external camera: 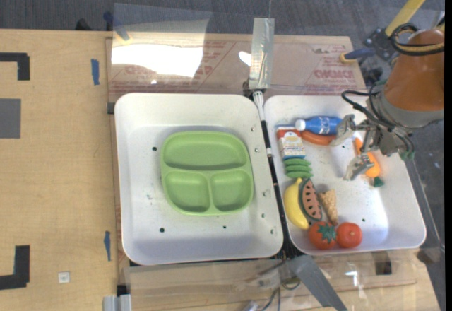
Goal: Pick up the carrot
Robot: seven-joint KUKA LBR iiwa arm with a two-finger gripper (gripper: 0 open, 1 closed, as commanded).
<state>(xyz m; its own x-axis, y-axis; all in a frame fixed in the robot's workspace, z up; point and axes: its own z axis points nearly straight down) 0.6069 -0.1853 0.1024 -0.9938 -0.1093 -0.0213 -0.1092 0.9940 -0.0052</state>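
The carrot (373, 163), a short orange piece with a green end, lies near the right wall of the right bin (402, 221). My gripper (361, 159) is down inside that bin, right at the carrot and partly covering its upper end. Whether the carrot is touched or gripped is unclear from this angle. The arm's orange band (418, 80) hangs over the bin's far right corner.
Left of the carrot lie a blue bottle (319, 124), a green toy (294, 163), a banana (294, 205), a watermelon slice (311, 200) and two red fruits (336, 235). The left bin (134, 182) holds a green divided plate (207, 172).
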